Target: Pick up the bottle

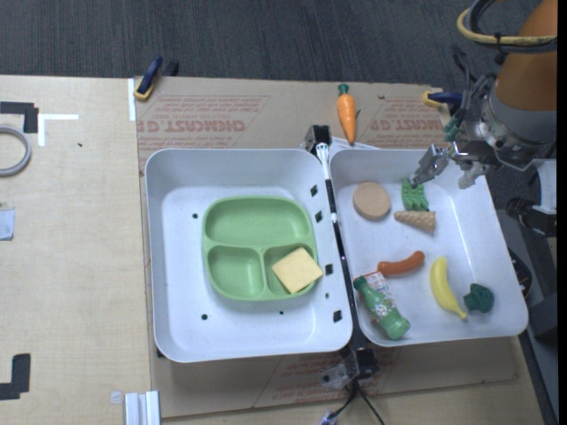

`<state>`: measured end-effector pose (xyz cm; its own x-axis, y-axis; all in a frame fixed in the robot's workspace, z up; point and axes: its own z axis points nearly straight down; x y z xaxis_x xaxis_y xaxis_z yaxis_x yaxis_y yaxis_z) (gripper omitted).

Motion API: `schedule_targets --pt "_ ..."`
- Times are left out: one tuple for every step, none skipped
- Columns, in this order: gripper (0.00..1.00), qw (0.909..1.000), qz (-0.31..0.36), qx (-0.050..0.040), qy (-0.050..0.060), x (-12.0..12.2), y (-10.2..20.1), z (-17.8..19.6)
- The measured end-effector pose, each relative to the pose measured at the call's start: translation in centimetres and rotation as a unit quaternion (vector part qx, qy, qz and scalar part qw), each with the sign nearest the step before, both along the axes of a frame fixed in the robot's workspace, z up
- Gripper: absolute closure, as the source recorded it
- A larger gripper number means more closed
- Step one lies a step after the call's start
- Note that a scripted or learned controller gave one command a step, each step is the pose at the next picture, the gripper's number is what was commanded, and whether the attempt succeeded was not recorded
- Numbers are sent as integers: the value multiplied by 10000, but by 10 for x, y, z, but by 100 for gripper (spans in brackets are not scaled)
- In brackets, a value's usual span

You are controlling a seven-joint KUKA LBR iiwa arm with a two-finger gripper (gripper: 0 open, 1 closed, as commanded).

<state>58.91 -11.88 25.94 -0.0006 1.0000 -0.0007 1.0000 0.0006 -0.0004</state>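
One bottle (382, 305), one banana (446, 288), one sausage (400, 265)

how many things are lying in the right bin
7: a green bottle at the near left corner, a sausage, a banana, broccoli, a round cracker, a cone and a green toy. Something could be hidden under the arm.

Hand (449, 164) over right bin's (501, 237) far edge; bottle (383, 306) near corner.
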Motion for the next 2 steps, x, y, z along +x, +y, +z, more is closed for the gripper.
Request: schedule_targets --pt "100 10000 4 -5 -4 0 0 10" --pt "100 9991 419 0 3 -29 86 -67"
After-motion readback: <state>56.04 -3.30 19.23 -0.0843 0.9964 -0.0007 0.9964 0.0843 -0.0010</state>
